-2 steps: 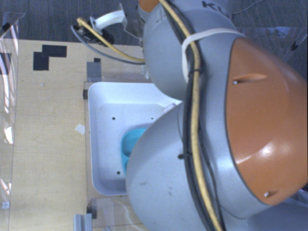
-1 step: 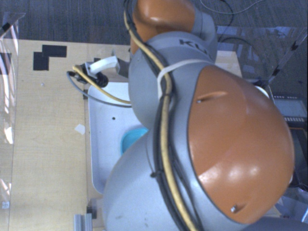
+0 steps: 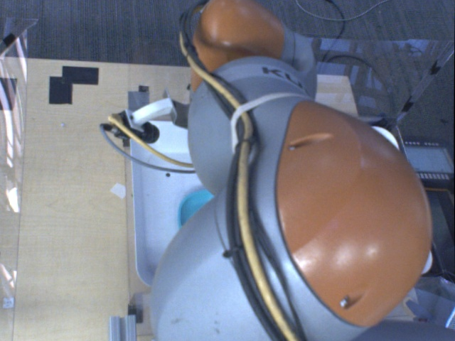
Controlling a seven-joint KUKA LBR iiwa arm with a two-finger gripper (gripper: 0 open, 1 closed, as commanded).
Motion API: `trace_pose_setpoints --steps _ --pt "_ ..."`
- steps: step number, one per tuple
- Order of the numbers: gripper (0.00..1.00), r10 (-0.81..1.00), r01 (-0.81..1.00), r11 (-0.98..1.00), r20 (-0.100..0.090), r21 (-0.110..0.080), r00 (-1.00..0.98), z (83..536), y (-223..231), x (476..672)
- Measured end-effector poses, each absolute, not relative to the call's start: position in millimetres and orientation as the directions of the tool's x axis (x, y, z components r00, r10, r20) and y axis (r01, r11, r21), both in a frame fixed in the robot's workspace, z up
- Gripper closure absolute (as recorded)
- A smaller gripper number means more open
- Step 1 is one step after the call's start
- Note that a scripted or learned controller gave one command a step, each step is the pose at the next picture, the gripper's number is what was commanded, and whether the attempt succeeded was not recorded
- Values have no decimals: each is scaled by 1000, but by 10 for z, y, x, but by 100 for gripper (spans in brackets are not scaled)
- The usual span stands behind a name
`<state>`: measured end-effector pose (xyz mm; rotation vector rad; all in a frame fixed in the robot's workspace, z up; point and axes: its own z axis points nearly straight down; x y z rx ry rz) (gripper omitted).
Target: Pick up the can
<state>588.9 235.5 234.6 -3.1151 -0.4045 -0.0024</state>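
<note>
From my remote station the place read as a robotics lab: a big grey and orange industrial arm (image 3: 298, 190) with yellow and black cables strapped along it stood over a pale wooden bench (image 3: 71, 212). A shallow white bin (image 3: 153, 190) was sunk into the bench, black tape marks (image 3: 71, 82) sat near its far left corner, and loose wires (image 3: 355, 6) trailed across dark carpet beyond

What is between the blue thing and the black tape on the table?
In the camera view, the white bin's wall and bare wooden bench lie between the blue thing and the black tape.
</note>
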Motion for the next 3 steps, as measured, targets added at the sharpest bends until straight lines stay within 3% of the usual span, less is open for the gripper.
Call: trace_pose_setpoints --steps 1,3 --pt "100 219 219 -976 2 0 976 2433 2353 5990" --pt "100 224 224 -975 7 -2 975 2657 2345 6012"
